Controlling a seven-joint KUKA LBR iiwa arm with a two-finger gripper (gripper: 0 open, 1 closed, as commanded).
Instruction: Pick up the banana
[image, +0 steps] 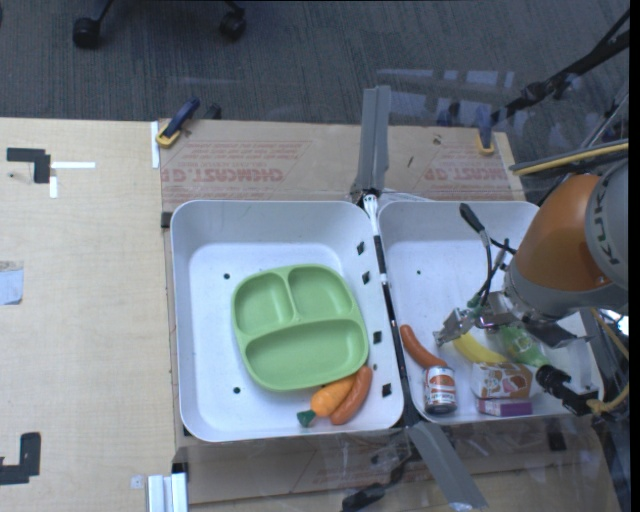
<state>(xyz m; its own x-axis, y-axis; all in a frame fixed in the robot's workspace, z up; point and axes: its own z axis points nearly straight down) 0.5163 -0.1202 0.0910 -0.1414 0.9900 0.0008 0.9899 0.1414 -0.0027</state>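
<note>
My gripper (470, 328) sits low in the right bin (420, 232); I cannot tell how it stands. The banana (478, 350) lies just below it, crowded by a can (439, 389), box (503, 389) and sausage (421, 346). I may snag a neighbour or slide off the banana.

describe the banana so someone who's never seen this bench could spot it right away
Start at the right-hand white bin, then go to its lower right, just under the gripper. The banana lies there, between a red sausage on one side and a green item on the other. It is the one yellow, curved thing in that bin.
</note>
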